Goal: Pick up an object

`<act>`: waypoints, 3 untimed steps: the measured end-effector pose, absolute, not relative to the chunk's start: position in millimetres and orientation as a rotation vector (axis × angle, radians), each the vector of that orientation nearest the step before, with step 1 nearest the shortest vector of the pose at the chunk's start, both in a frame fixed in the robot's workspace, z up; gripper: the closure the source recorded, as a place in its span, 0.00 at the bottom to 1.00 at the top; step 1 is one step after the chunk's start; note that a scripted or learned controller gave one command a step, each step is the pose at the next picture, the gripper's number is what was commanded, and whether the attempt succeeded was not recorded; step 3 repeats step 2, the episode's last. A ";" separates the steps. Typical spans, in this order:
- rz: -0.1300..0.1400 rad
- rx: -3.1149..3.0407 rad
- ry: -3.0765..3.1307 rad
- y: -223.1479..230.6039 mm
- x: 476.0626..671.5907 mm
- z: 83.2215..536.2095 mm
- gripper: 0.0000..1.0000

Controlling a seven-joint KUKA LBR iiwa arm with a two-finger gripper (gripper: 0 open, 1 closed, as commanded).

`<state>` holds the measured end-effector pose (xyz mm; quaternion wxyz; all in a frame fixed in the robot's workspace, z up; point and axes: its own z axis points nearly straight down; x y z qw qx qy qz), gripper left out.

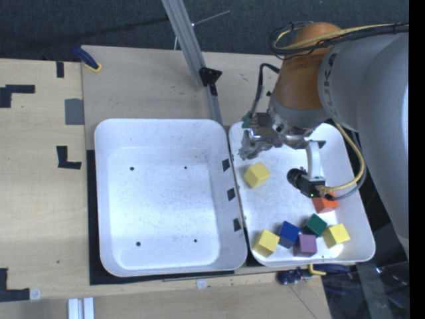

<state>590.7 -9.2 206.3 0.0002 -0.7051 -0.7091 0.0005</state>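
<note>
The task looked barely begun. The hand [251,145] hung over the far left corner of the right bin [355,244], low and close to the bin's inner wall, with nothing visible in its grip. Whether it was spread or pressed together could not be told; the metal parts there blurred into each other.

Every candidate lay in that right bin. A yellow cube [257,175] sat alone just below the hand, near it but apart from it. The rest were clustered at the near end: a second yellow cube [267,242], a blue cube [289,232], a purple cube [307,244], a green cube [317,224] and a third yellow cube [337,234], several touching one another, with an orange block [325,204] a little above them. The left bin [106,178] held no cubes.

As a judgement, the lone yellow cube seemed the likeliest target, being nearest and free of neighbours. What remained was everything that counts: settling over a cube, closing on it and lifting it clear.
</note>
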 end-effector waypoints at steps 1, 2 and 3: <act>-0.002 -2.212 -2.229 41.7 585.1 223.6 1.00; 0.001 -2.211 -2.228 101.3 582.6 217.7 1.00; 0.001 -2.211 -2.228 101.3 582.6 217.7 1.00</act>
